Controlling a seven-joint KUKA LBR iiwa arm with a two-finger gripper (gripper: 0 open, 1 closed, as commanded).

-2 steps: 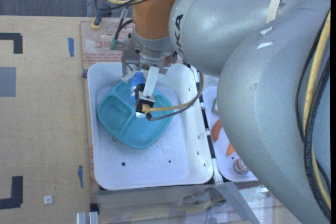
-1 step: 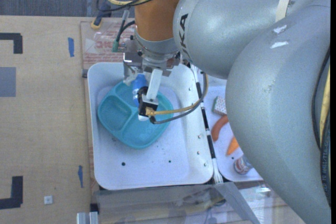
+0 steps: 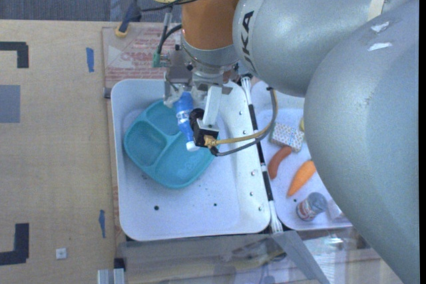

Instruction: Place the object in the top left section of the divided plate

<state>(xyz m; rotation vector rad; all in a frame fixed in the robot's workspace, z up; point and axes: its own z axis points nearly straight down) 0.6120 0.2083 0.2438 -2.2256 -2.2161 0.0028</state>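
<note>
A teal divided plate [image 3: 162, 149] lies tilted in the left white bin [image 3: 193, 209]. Above the plate's upper right part hangs my gripper [image 3: 190, 118], under the orange band of the arm. It is shut on a small blue and white bottle [image 3: 184, 118], which points down and to the right, its white end over the plate's right rim. The arm's wrist hides the plate's top edge.
The right bin [image 3: 286, 216] holds a patterned block [image 3: 287, 135], a red-orange pepper [image 3: 279, 161], an orange carrot [image 3: 301, 177] and a small can [image 3: 311, 206]. A yellow cable [image 3: 243, 138] loops from the gripper over the ridge between the bins.
</note>
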